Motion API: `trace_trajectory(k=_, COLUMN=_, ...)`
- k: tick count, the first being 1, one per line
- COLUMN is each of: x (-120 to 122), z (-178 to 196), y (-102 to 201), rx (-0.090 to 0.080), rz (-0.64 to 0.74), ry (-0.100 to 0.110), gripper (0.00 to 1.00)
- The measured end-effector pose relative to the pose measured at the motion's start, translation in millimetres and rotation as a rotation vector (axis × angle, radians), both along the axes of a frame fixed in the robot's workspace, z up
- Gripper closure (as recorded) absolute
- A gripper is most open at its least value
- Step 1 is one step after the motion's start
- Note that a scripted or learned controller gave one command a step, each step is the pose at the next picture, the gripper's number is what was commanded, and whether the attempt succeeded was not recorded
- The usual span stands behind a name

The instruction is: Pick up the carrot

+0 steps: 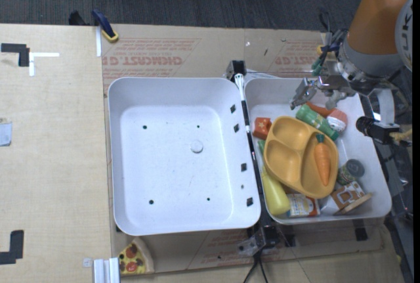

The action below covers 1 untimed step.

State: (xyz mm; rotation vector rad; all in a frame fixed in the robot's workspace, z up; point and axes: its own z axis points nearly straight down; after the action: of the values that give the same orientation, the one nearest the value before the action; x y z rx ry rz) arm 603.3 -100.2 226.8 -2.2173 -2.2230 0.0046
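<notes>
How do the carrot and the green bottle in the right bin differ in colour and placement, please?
The carrot is orange; the green bottle is green with a white, red-marked end. The carrot lies inside the yellow divided plate; the bottle lies outside it, by its far rim. The bottle is nearer the tool. Both lie flat in the right bin.

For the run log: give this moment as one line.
gripper: above right bin far end, holding nothing | carrot: lying in yellow divided plate | pick: not yet done
</notes>
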Motion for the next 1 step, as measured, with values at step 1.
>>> trace_trajectory(k=1, x=-14.0, z=-111.4, y=-35.2, rx=0.0, rz=0.221, ry=-0.004, gripper=0.0)
